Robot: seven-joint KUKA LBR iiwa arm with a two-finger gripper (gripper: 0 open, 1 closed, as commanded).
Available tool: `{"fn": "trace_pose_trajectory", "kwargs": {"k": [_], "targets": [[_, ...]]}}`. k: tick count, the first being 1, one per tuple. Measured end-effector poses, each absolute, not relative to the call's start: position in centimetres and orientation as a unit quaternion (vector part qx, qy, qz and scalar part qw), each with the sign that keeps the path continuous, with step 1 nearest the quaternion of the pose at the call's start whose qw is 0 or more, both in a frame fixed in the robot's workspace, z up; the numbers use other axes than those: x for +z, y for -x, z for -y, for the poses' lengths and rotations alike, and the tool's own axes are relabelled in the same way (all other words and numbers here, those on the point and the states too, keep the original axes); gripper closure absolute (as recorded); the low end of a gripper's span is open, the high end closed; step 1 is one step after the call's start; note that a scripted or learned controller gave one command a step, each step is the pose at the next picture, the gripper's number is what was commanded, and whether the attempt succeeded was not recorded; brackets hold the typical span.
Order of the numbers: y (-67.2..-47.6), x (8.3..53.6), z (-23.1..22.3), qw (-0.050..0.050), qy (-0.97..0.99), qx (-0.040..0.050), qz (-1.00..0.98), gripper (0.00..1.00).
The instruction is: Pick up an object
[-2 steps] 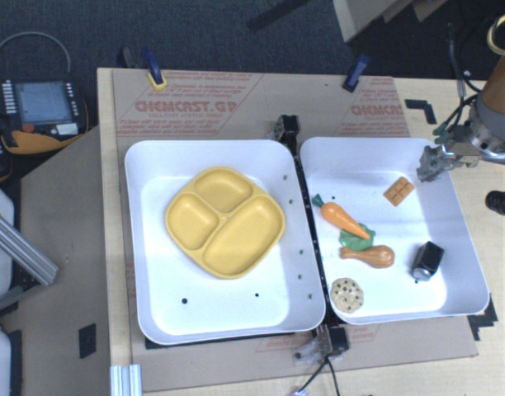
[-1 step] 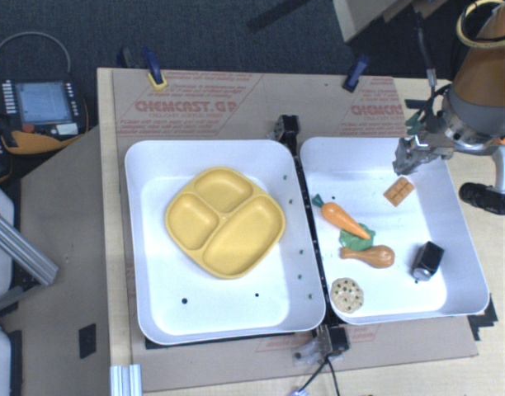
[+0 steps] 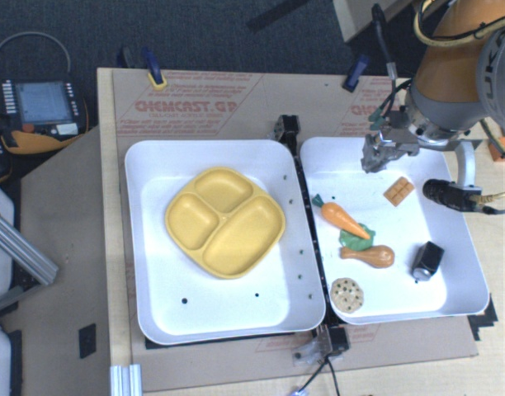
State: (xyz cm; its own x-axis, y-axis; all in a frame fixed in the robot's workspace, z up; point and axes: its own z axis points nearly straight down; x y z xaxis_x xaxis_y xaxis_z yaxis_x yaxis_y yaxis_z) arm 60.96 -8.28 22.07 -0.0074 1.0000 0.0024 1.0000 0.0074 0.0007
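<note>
Brown cardboard with red print covers the surface (image 3: 236, 97), and on it we see two shallow white bins side by side. In the left bin (image 3: 153, 287) lies a yellow plate (image 3: 225, 221) with three compartments, a little toward 12 o'clock from the middle of the bin. The right bin (image 3: 459, 279) holds the small things. An orange carrot (image 3: 345, 219) lies near the left wall of this bin, and just beside it at 5 o'clock we see a green piece (image 3: 356, 236) that touches it. Directly under them, at 6 o'clock, lies a brown drumstick (image 3: 371, 256). A round cookie (image 3: 346, 294) rests in the corner at 7 o'clock of the bin. A small brown block (image 3: 398, 191) lies toward 12 o'clock from the middle, and a black object (image 3: 427, 260) lies at 4 o'clock, well apart from the others.

The arm (image 3: 450, 64) comes in from 2 o'clock. Its end effector (image 3: 378, 160) stands over the far part of the right bin, near the brown block at its 10 o'clock. We cannot tell if the end effector is apart or together, and we see nothing in it.
</note>
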Motion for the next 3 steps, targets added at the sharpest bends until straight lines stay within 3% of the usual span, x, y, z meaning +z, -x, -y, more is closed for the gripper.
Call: {"fn": "trace_pose_trajectory", "kwargs": {"k": [2,3], "targets": [[-60.7,22.0,-3.4,0.002,0.705,0.0002,0.71,1.0],[-62.1,21.5,-8.9,0.0,0.705,-0.0012,0.709,1.0]]}}
